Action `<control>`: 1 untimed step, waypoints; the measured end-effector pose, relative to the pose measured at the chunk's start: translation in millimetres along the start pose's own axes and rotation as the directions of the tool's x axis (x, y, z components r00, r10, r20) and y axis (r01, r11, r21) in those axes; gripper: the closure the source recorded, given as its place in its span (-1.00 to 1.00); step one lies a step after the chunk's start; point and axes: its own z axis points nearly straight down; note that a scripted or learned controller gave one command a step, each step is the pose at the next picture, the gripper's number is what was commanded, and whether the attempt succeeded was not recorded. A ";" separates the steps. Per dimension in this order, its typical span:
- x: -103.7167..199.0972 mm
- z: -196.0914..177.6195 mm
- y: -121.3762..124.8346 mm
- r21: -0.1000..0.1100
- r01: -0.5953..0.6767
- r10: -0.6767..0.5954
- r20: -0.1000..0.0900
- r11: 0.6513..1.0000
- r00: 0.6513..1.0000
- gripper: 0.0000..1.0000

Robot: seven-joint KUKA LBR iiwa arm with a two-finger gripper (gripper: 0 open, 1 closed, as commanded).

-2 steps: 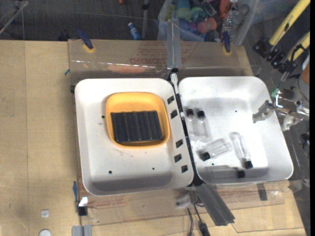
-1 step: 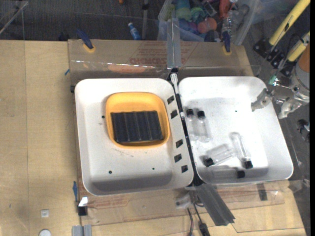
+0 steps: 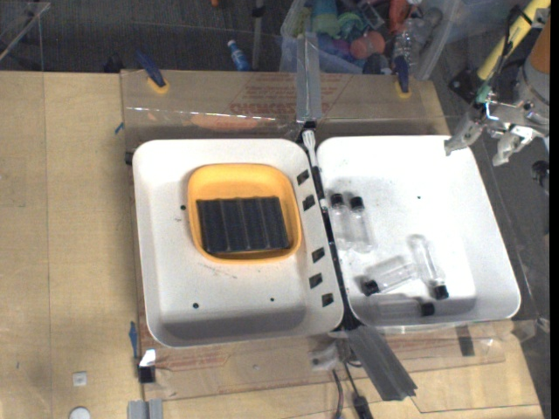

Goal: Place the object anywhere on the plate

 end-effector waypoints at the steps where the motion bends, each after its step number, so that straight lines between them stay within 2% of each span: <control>1: -3.5 3.5 10.0 -0.002 0.182 -0.182 0.001 0.983 0.983 -1.00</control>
